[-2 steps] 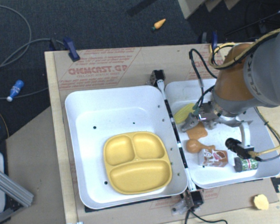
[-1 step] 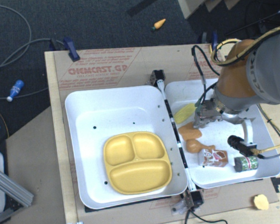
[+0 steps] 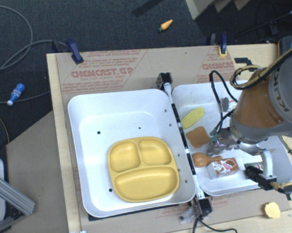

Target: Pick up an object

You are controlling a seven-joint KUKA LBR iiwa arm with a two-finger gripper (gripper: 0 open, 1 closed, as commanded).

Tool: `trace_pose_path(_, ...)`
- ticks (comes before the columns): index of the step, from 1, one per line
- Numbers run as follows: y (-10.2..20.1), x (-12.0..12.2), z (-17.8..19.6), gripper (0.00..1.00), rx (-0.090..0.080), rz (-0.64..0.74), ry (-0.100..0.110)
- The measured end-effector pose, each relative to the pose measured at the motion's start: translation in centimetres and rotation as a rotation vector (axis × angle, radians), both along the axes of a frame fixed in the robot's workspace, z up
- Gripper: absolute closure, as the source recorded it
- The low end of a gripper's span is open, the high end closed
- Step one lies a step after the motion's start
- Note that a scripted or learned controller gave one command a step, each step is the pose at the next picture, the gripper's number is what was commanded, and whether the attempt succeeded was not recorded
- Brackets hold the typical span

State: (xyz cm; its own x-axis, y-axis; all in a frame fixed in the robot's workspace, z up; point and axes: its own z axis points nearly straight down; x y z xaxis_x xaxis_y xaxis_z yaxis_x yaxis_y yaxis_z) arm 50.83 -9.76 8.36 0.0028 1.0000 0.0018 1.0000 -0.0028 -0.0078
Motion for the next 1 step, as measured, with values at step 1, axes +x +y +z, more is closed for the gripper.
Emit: trace_pose_path(1, 0.08, 0.29, 0.07, 0.00, -0.001, 0.002, -0.007)
